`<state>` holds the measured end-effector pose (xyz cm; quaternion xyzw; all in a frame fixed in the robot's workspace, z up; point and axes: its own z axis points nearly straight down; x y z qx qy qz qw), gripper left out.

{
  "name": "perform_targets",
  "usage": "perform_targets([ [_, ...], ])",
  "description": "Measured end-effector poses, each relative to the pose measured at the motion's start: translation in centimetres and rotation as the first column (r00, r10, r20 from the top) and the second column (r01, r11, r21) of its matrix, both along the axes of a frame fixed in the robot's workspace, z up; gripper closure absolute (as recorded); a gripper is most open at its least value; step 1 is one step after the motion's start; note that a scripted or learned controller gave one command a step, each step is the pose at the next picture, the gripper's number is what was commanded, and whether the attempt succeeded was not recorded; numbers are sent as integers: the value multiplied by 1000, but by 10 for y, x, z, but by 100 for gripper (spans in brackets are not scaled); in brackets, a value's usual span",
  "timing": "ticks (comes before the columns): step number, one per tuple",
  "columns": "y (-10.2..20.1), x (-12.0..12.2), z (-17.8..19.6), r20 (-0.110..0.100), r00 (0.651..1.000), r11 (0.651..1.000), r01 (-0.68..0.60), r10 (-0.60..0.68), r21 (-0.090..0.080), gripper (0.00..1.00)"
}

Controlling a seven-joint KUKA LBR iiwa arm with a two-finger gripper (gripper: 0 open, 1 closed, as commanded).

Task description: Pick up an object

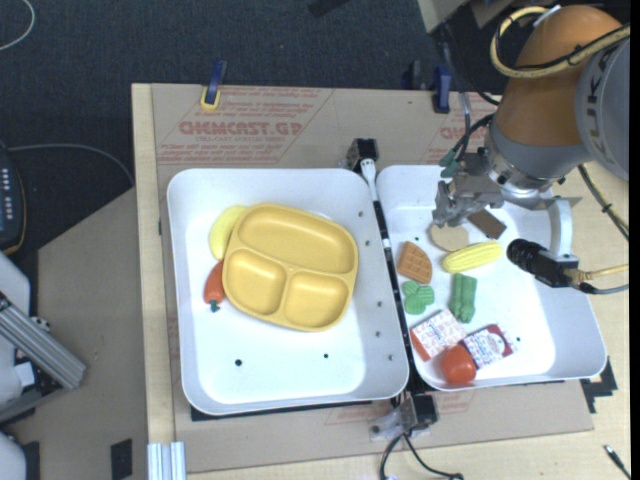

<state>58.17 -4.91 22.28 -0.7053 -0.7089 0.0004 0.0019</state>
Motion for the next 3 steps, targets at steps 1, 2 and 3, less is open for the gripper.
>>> perform_targets([
  [1, 48, -4, 10, 4, 1000, 1000, -1, 1, 0, 100],
  [2, 79, 4, 2, 4, 1000, 1000, 1, -1, -2, 100],
  [3, 70, -7, -8, 0, 1000, 1000, 6, -6, -2, 100],
])
